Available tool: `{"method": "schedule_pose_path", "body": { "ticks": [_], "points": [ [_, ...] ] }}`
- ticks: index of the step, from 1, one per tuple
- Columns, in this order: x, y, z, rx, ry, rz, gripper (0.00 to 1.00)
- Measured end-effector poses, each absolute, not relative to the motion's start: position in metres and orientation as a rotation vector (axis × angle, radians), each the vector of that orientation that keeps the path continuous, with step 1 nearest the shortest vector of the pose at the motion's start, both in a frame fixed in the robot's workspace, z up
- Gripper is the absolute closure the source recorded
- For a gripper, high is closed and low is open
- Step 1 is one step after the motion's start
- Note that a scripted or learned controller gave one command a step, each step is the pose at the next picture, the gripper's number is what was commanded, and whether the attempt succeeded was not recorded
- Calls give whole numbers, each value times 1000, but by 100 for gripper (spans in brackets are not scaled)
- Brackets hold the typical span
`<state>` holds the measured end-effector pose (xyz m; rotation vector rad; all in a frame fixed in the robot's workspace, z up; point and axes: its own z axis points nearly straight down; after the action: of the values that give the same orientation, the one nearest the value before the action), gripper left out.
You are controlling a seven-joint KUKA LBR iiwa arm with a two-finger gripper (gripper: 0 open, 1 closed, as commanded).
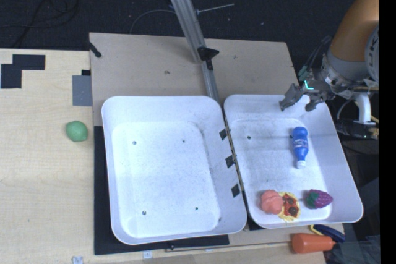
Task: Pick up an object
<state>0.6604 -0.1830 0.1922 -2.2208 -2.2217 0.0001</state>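
In the right bin (260, 109) lie a blue bottle with a white cap (299, 144), a pink-orange lump (270, 201), a yellow and red toy (289, 207) and a purple grape-like toy (318, 198). My gripper (301, 99) hangs over the bin's far right corner, above and just beyond the blue bottle. Its two fingers are spread apart with nothing between them.
The left bin (117, 109) stands beside the right one. A green ball (77, 131) rests on the bench at far left. An orange carrot-like toy (312, 242) lies outside the right bin's near edge. A slanted metal rail (190, 15) rises behind the bins.
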Motion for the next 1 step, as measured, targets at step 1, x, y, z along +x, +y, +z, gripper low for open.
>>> {"method": "schedule_pose_path", "body": {
  "ticks": [1],
  "points": [
    [660, -183, 192, -2221, -2222, 0, 0]
  ]
}}
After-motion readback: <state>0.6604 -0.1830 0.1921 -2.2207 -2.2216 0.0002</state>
